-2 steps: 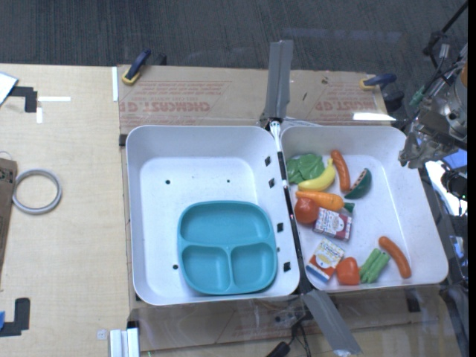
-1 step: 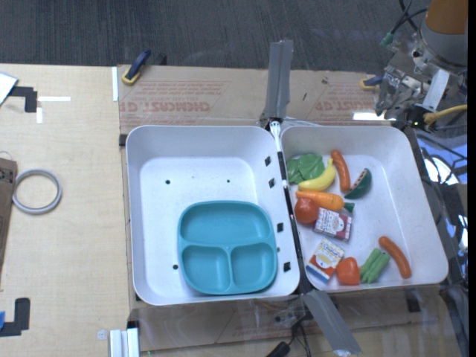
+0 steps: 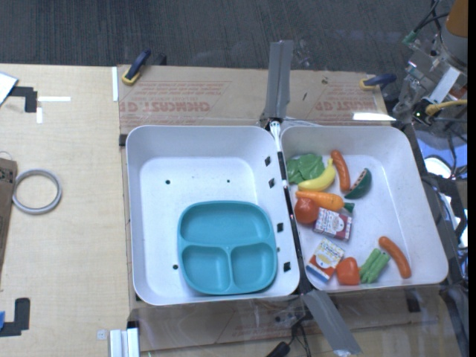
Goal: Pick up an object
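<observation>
Wooden bench [image 3: 67,125] carries two white bins side by side, with brown cardboard [image 3: 201,95] under their far side and a dark floor beyond. A roll of tape [image 3: 35,191] lies on the bench, well apart from the bins.

In the left bin [image 3: 141,199] there is a teal plate [image 3: 227,247] with three compartments, near the front wall.

The right bin [image 3: 413,222] holds toy food. Near its left wall lie a green leaf [image 3: 301,167], a banana [image 3: 321,177], a carrot [image 3: 321,198], a tomato [image 3: 305,212] and a red box [image 3: 334,224], close together. One sausage [image 3: 341,170] lies just beside the banana, and a watermelon slice [image 3: 360,184] is to its right. At the front are a small carton [image 3: 325,256], a red pepper [image 3: 347,271], green beans [image 3: 374,265] and a second sausage [image 3: 394,256].

The arm [image 3: 454,21] is at the top right corner, above the far corner of the right bin. Its gripper [image 3: 418,88] hangs over the cardboard outside the bin, touching no toy. I cannot tell how far it is open; nothing is seen in it.
</observation>
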`<state>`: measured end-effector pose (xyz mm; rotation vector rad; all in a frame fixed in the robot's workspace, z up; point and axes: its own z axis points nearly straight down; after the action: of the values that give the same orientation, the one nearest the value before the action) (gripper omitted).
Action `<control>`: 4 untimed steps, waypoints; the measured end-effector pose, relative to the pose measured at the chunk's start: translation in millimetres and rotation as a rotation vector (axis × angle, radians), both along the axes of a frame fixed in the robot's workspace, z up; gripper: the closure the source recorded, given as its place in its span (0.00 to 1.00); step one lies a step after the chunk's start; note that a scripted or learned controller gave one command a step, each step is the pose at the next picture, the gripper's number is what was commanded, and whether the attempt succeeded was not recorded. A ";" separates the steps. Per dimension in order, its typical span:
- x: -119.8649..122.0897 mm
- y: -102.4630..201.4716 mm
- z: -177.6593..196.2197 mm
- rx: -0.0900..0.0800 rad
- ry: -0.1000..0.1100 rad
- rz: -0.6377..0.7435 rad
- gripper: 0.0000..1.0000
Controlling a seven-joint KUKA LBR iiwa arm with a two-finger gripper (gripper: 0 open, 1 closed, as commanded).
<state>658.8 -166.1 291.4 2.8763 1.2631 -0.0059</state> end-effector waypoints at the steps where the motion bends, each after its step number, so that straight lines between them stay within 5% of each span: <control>1: -28.9 13.4 -57.3 0.000 0.002 -0.033 1.00; 2: -22.8 23.0 6.0 0.000 0.000 -0.252 1.00; 3: -20.0 86.0 -3.1 0.000 0.002 -0.181 1.00; 4: -11.8 39.2 37.2 -0.001 0.000 -0.378 1.00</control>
<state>646.9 -127.0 328.6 3.0625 0.6996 -0.0058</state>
